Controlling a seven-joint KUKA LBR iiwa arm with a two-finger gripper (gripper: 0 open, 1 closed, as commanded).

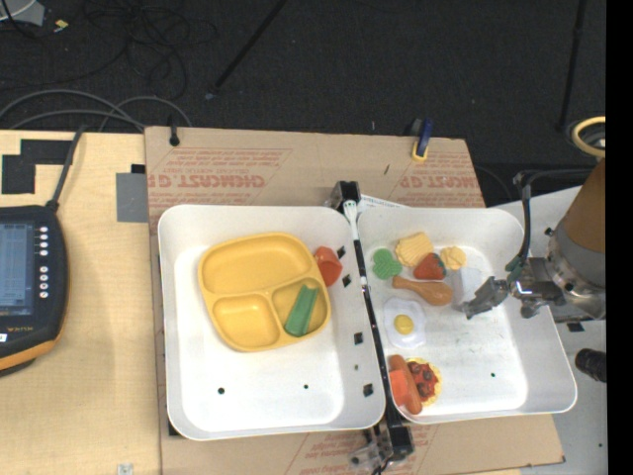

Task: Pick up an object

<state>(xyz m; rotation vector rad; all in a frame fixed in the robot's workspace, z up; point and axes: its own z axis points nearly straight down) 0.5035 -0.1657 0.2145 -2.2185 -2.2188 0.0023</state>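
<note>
Sitting in yellow tray [259, 265]: green toy [302, 310].

Glossy yellow plastic tray [259, 265] in smooth white plastic bin [198, 384].

Two white bins side by side on cardboard, yellow divided plate [262, 290] with a green piece [301, 310] in the left bin [198, 394], toy foods in the right bin [504, 389], hand [482, 298] low over the right bin beside a drumstick [423, 289]
</note>
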